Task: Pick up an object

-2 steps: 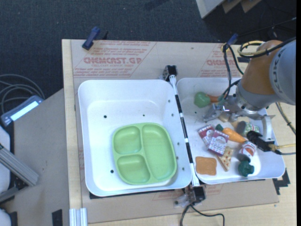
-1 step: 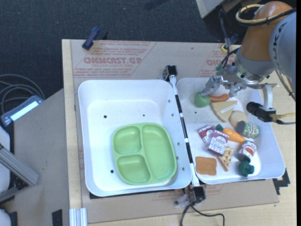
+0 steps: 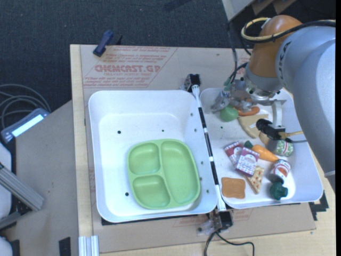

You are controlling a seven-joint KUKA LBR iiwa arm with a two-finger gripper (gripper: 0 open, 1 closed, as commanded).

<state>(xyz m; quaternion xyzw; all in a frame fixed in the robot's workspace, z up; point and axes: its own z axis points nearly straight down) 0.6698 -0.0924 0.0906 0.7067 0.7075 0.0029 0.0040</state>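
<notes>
The gripper (image 3: 226, 101) hangs low at the far end of the right bin (image 3: 314, 188), its fingers closing around a small green object (image 3: 229, 113), though how wide they stand is unclear; an orange piece (image 3: 248, 111) lies just beside it; nearer the camera crowd a carrot (image 3: 265, 152), red packets (image 3: 242, 158) and a cracker (image 3: 233, 188); well apart, the left bin (image 3: 106, 111) holds a green divided plate (image 3: 163, 173).

Grey arm (image 3: 314, 73) reaches from right; orange-banded wrist (image 3: 269, 52) angled down; jaws' state unclear
</notes>
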